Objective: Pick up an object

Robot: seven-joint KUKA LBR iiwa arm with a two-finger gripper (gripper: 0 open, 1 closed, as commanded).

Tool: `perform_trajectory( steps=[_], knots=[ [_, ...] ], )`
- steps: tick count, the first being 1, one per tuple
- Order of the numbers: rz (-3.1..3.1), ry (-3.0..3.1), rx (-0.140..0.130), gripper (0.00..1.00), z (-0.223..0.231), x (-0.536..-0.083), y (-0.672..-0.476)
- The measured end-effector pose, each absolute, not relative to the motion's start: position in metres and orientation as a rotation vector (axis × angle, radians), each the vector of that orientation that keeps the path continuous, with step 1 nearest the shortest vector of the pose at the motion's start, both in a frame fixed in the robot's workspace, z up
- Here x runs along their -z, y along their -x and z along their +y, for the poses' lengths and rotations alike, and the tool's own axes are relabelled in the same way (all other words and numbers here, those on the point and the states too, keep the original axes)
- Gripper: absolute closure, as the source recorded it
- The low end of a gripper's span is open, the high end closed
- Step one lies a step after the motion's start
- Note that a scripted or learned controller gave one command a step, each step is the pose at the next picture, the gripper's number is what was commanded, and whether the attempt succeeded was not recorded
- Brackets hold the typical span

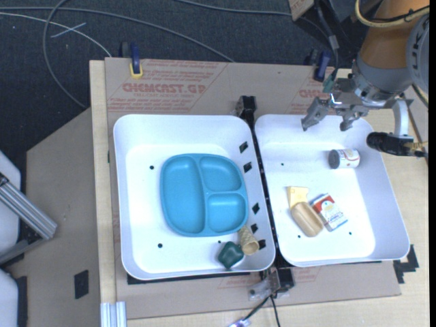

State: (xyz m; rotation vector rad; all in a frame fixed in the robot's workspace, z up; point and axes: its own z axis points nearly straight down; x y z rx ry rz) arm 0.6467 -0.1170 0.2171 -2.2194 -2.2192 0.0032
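Smooth plastic on printed cardboard

The sectioned blue plastic plate looks matt; the two white plastic bins show a slight sheen; the brown cardboard sheet beneath is dull.

A divided plate lies in the left bin; a can in the right bin.

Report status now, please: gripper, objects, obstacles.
Gripper open, above right bin's far edge. Small can nearest, untouched. Nothing between them.
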Motion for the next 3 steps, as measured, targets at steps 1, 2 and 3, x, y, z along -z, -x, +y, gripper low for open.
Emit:
perform_trajectory(
  steps=[1, 2, 3],
  knots=[
    [-2.218, 2.218, -0.005, 0.0, -0.118, -0.155, -0.645],
    [-2.22, 2.22, -0.002, 0.0, -0.123, -0.112, -0.649],
    [-2.221, 2.221, 0.001, 1.0, -0.123, -0.124, -0.65]
  ],
)
